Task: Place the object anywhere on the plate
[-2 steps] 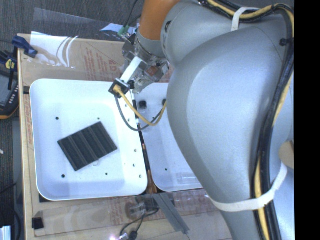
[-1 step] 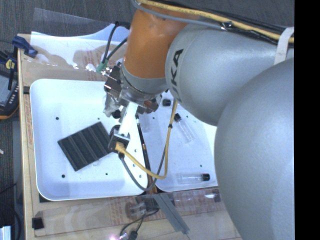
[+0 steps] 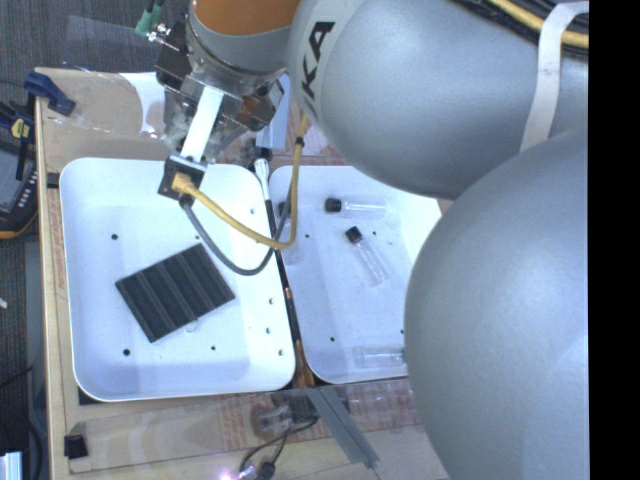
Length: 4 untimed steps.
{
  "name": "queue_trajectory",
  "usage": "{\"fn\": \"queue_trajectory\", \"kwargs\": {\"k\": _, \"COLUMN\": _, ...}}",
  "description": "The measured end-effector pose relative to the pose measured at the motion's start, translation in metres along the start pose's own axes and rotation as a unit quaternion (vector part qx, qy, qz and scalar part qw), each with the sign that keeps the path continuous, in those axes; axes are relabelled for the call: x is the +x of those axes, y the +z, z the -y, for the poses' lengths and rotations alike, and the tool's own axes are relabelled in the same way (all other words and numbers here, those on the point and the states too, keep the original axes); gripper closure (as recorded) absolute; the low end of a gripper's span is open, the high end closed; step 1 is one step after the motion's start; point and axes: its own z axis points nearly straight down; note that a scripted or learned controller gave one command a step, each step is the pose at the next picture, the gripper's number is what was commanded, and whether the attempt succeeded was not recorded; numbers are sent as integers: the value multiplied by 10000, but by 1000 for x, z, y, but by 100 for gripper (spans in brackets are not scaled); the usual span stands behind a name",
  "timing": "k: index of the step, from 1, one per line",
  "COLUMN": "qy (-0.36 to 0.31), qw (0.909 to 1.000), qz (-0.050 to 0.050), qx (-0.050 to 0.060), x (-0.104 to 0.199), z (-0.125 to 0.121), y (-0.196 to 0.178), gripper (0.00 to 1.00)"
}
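Observation:
A dark ribbed rectangular plate (image 3: pixel 175 291) lies flat in the left bin (image 3: pixel 90 363), turned at a slant. In the right bin (image 3: pixel 325 363) lie small clear vials: one with a black cap (image 3: pixel 333 205) near the far edge, and a second with a black cap (image 3: pixel 353 234) just below it. A third clear vial (image 3: pixel 380 353) rests by the near edge. My gripper (image 3: pixel 215 113) hangs under the orange wrist band, over the far edge of the left bin, well away from the plate and the vials. Nothing shows in its grasp.
The grey arm covers the top and right of the view, including much of the right bin. A yellow cable (image 3: pixel 235 223) loops over the ridge between the bins. Tools and clamps lie off the bench's left edge (image 3: pixel 20 168).

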Motion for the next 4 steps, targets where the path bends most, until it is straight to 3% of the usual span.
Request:
{"fn": "queue_trajectory", "kwargs": {"k": 1, "qy": 1506, "qw": 9886, "qz": 7, "qx": -5, "x": -12, "z": 82, "y": -7, "gripper": 100}}
{"fn": "queue_trajectory", "kwargs": {"k": 2, "qy": 1762, "qw": 9843, "qz": 36, "qx": 16, "x": -83, "z": 77, "y": 158, "gripper": 100}}
{"fn": "queue_trajectory", "kwargs": {"k": 3, "qy": 2353, "qw": 9719, "qz": 46, "qx": 12, "x": -21, "z": 95, "y": 275, "gripper": 100}}
{"fn": "queue_trajectory", "kwargs": {"k": 4, "qy": 1589, "qw": 9873, "qz": 17, "qx": 10, "x": -125, "z": 41, "y": 210, "gripper": 100}}
